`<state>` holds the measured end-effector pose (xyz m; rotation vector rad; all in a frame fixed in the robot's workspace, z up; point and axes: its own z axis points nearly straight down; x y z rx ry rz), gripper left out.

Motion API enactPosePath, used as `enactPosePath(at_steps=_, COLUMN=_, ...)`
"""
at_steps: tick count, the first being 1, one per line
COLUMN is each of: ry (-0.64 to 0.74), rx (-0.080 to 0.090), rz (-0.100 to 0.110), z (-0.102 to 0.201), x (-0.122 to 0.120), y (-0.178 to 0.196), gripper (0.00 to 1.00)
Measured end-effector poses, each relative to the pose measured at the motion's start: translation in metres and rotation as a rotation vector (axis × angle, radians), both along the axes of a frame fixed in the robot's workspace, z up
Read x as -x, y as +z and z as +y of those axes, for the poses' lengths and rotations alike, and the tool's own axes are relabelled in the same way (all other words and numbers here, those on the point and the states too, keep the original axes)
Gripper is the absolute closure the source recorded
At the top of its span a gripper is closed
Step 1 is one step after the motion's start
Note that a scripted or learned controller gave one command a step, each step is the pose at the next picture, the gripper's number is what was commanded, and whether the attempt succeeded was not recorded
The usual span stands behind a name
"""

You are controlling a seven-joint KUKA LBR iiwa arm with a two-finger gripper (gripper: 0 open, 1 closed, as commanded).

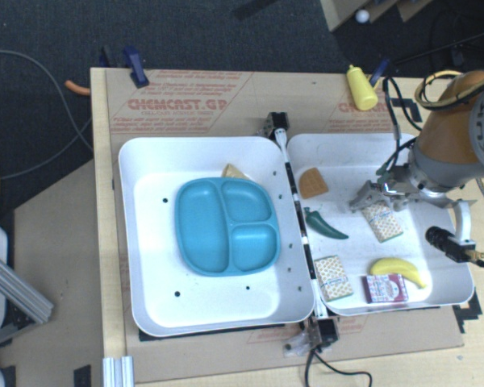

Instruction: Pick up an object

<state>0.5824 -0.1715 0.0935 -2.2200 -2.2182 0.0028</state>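
The claw [381, 195] hangs low in the right bin [347, 147]. I cannot tell how wide it is. A small patterned packet [385, 222] lies just below it, toward the front edge, tilted. The claw must drop straight down.

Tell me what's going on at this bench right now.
A grey robot arm reaches in from the right, its gripper low in the right bin, just above a small patterned packet. A banana, green pepper and other small items lie around it. The left bin holds a blue divided plate.
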Motion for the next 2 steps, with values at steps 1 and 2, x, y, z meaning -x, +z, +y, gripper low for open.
enactPosePath(at_steps=1, ry=0.000, rx=0.003, rz=-0.006, z=-0.028, x=0.016, y=0.030, gripper=0.00)
enactPosePath(at_steps=2, ry=0.000, rx=0.000, rz=-0.002, z=-0.009, x=0.099, y=-0.010, gripper=0.00)
